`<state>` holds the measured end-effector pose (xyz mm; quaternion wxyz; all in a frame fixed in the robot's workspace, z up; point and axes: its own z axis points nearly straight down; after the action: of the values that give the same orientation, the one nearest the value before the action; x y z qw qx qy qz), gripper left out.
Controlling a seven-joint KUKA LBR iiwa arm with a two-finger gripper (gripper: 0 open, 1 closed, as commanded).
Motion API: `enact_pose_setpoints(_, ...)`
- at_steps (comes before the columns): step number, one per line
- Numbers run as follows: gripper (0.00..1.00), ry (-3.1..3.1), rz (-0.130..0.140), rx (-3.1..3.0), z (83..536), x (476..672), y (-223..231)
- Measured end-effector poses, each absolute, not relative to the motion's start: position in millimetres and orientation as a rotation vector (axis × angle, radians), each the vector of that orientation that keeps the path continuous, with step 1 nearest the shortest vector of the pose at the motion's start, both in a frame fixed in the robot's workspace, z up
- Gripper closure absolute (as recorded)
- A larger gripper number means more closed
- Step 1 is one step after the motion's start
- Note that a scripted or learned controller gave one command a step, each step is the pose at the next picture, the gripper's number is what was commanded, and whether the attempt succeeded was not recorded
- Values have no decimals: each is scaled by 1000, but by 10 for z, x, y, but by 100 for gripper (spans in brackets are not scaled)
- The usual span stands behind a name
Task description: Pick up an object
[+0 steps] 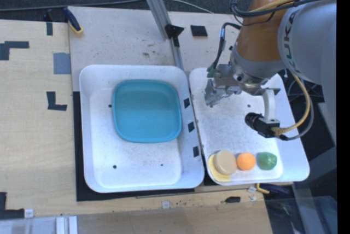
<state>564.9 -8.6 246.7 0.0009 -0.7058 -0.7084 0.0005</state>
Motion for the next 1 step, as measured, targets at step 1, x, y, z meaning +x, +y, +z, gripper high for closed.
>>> enact_pose_setpoints(1,100,-2225,0,-2216,2453,5707,390)
